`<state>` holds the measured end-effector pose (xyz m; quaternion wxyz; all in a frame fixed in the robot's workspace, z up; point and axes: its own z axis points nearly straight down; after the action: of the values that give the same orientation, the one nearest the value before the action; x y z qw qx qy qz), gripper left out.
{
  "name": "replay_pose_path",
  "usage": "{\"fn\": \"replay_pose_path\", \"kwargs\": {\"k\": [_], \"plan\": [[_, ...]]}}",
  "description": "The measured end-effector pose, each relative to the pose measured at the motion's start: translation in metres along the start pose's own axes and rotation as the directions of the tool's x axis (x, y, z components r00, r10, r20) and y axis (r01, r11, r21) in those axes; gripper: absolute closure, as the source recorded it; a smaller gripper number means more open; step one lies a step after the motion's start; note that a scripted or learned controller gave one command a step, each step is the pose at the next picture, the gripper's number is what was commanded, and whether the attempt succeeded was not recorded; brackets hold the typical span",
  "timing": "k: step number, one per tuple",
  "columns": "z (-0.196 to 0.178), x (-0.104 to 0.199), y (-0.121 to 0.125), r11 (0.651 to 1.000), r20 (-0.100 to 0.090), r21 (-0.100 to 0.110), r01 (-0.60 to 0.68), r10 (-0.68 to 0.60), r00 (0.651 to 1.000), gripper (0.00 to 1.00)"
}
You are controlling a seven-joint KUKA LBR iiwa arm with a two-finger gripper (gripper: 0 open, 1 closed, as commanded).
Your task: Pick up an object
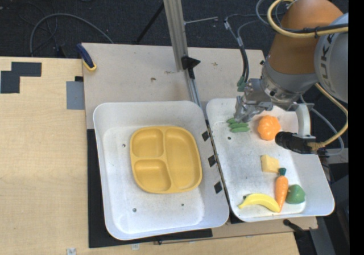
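In the right bin [318, 205], pincer [245, 116] just above green pod [239, 127]; finger spread impossible to tell.

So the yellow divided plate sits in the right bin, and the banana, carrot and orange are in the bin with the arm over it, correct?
Not quite. The camera view shows the yellow divided plate in the left bin, alone. The rest holds: the banana, carrot and orange lie in the right bin, where the arm reaches in.
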<state>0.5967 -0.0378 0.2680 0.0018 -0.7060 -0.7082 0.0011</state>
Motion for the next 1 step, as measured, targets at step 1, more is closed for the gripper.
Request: {"fn": "replay_pose_path", "kwargs": {"k": [1], "plan": [[0.0035, 0.0532, -0.0085, 1.0, 0.001, 0.001, -0.001, 0.001, 1.0, 1.0]]}}
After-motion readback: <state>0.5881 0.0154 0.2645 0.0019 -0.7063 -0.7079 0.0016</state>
